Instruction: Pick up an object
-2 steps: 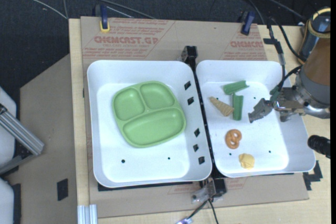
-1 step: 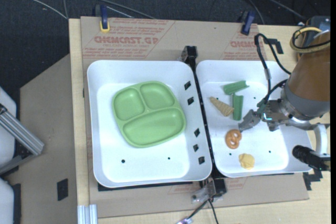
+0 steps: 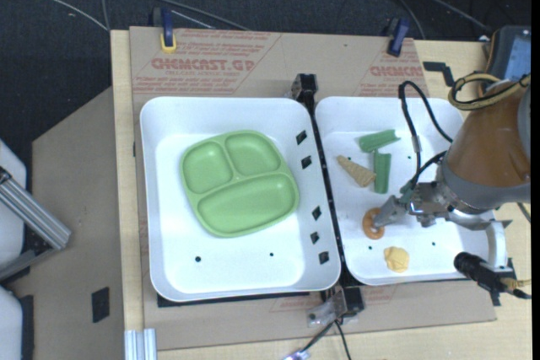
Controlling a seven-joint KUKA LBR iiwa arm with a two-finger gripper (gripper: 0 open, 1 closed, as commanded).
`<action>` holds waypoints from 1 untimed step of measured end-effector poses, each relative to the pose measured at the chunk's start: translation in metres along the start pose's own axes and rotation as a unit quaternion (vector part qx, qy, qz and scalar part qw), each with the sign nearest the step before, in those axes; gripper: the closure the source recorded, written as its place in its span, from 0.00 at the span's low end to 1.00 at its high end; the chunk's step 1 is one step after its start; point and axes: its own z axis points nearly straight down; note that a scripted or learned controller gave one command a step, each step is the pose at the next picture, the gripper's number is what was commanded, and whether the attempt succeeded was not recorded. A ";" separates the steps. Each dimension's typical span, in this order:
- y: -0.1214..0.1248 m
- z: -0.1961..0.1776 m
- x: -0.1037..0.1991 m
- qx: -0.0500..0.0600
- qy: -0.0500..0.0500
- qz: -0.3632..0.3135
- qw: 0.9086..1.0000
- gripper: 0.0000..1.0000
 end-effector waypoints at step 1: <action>0.001 0.037 0.000 -0.004 0.000 0.000 1.000 0.00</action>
